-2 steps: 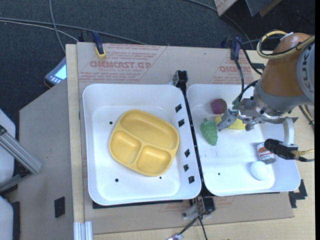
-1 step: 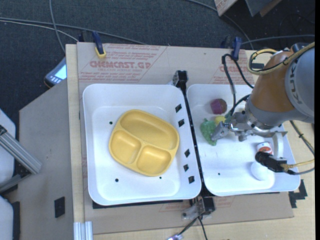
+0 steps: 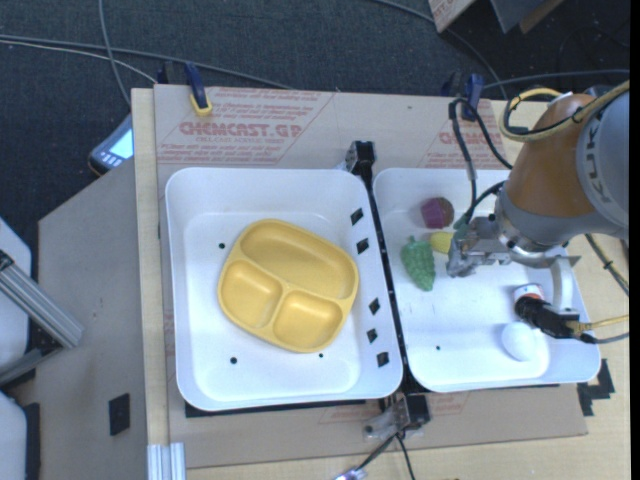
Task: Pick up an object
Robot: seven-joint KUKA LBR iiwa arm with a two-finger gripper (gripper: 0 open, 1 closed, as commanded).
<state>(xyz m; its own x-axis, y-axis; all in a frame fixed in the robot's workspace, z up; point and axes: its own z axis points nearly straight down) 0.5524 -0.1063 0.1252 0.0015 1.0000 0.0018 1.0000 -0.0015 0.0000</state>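
Observation:
The right bin [image 3: 470, 363] holds a green leafy-looking piece [image 3: 419, 264], a small yellow piece [image 3: 440, 240], a dark purple round thing [image 3: 436, 211] and a white round thing [image 3: 520, 342]. My gripper [image 3: 456, 262] hangs low over the bin's left half, just right of the green piece and right below the yellow piece. Nothing shows between its tips. The arm's orange band [image 3: 545, 163] and grey wrist cover the bin's upper right part.
In the left bin [image 3: 190, 268] lies a yellow divided plate [image 3: 288, 284]. A black divider with clips [image 3: 372, 268] runs between the two bins. Cables cross the bench behind the bins.

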